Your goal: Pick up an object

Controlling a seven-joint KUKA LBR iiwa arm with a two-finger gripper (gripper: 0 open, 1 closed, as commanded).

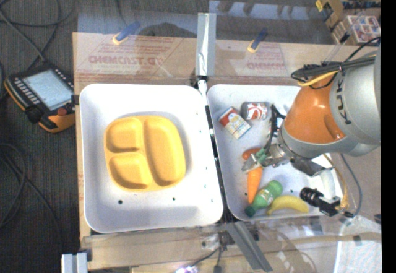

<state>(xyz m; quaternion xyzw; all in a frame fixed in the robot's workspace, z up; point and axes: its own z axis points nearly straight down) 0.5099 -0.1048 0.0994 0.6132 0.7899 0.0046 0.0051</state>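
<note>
jaws [263, 157] low in your right bin [230, 202]
they sit just above the carrot [253, 182]; you can't tell their spread. yellow tray [146, 151] fills the left bin [99, 210].

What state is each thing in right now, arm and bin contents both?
Gripper: low in the right bin, over the carrot's top; grip unclear.
Carrot: lying flat, pointing toward the near wall.
Green bottle: on its side, beside the banana.
Banana: lying flat.
Can: on its side.
Small carton: lying flat.
Yellow tray: upright in the left bin, compartments bare.
</note>
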